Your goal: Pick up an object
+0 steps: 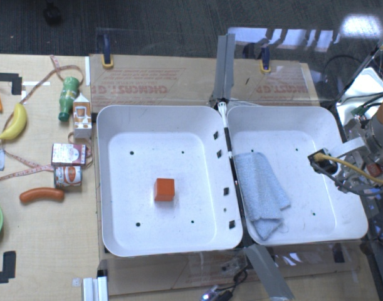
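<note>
The arm's wrist sits at the right edge of the right bin (316, 115), the gripper (341, 175) low over the bin's right-hand side, and its state is anyone's guess from up here: cables and a yellow hose clutter the end of the tool, so I cannot tell. Nothing is visibly in its grasp. Two candidates on offer: an orange cube (165, 189) sitting alone near the middle of the left bin (116, 130), well apart from every wall, and a folded blue-grey cloth (261, 193) lying along the left side of the right bin, its lower end close to the front wall. The cloth is nearer to the tool, but soft and flat, and likely to slip or bunch. The cube looks like the cleaner pick: rigid, square-sided, with open floor all around it. To do it well, I'd say travel high over the divider between the bins, centre above the cube, line the tool up with two opposite faces, and descend straight.
</note>
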Controlling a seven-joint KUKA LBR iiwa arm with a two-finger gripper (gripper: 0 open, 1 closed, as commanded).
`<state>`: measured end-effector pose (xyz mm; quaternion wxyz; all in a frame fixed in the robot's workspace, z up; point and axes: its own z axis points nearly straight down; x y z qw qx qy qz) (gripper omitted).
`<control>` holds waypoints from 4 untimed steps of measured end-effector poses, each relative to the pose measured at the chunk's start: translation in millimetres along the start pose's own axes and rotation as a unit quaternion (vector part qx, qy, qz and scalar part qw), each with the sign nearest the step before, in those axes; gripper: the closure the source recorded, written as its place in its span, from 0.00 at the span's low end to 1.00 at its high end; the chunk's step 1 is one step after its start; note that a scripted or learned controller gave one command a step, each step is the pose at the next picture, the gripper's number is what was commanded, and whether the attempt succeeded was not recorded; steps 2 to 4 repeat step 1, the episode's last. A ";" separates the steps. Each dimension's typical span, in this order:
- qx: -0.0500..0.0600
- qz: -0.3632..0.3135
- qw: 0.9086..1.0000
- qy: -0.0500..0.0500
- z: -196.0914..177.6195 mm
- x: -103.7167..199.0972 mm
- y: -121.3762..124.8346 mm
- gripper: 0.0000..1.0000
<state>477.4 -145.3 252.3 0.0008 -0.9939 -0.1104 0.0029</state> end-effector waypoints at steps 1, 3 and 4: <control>-0.001 0.009 1.000 0.001 -62.5 22.7 -98.0 1.00; -0.001 0.009 1.000 0.001 -62.5 22.7 -98.0 1.00; -0.001 0.009 1.000 0.001 -62.5 22.7 -98.0 1.00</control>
